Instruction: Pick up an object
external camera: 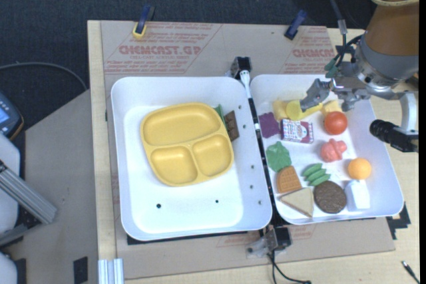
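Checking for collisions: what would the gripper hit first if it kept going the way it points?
Probably the yellow toy just beyond the gripper, which points down-left into the right bin. The height between them is unclear from this slanted view.

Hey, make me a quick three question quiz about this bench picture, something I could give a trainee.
1. True or false: the yellow divided plate lies in the left bin.
2. Which item sits nearest the right bin's front edge: A, the tomato; B, the brown cookie; C, the purple milk carton?
3. Fill in: the claw hovers over the ___ bin.

Key: 1 true; 2 B; 3 right.
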You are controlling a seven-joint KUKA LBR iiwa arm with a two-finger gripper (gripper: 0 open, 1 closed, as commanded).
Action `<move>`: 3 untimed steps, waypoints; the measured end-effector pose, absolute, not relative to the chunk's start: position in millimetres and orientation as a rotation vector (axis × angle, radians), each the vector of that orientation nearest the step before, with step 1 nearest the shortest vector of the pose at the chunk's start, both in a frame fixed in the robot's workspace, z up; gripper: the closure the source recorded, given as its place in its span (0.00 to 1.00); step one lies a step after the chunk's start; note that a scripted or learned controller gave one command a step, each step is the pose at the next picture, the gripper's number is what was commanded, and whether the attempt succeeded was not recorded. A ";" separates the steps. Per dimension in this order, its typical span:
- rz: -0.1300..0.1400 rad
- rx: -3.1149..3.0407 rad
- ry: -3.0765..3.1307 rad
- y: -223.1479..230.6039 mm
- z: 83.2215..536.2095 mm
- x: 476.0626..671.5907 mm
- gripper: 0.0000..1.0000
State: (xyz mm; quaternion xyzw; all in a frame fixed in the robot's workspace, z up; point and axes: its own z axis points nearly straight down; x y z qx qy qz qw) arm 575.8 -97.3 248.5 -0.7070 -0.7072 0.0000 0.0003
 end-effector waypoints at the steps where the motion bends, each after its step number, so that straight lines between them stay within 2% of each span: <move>1: 0.006 -2.218 -2.216 -97.2 185.3 578.6 0.00; 3: 0.002 -2.225 -2.224 -99.8 85.5 588.6 0.00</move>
